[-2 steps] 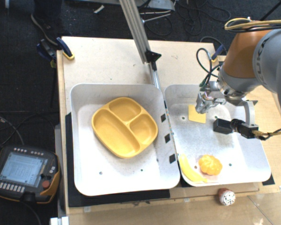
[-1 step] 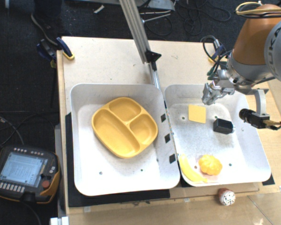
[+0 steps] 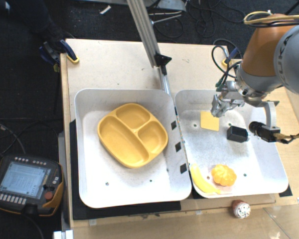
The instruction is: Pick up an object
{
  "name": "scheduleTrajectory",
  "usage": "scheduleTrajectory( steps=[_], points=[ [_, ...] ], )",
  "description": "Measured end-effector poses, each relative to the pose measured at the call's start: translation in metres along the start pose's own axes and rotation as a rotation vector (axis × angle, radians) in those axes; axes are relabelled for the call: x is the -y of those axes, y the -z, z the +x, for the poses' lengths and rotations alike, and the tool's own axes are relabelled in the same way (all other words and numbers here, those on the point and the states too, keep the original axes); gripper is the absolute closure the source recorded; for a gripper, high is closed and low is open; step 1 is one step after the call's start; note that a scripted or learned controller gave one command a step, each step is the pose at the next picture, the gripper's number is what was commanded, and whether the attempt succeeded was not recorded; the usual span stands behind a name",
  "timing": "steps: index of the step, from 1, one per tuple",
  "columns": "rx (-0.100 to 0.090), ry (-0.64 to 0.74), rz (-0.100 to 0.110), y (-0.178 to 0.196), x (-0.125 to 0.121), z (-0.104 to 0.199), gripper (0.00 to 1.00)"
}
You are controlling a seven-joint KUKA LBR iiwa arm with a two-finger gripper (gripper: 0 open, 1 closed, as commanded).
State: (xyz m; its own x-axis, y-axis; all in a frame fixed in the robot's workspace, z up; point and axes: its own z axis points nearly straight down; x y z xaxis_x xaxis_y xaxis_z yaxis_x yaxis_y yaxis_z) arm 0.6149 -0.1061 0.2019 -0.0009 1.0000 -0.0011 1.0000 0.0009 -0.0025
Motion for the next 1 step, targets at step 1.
scheduleTrajectory(
  steps=[1],
  points=[
    [-0.002,0.006,-0.005,0.0105,-0.0128,0.0428,1.0]
  ],
)
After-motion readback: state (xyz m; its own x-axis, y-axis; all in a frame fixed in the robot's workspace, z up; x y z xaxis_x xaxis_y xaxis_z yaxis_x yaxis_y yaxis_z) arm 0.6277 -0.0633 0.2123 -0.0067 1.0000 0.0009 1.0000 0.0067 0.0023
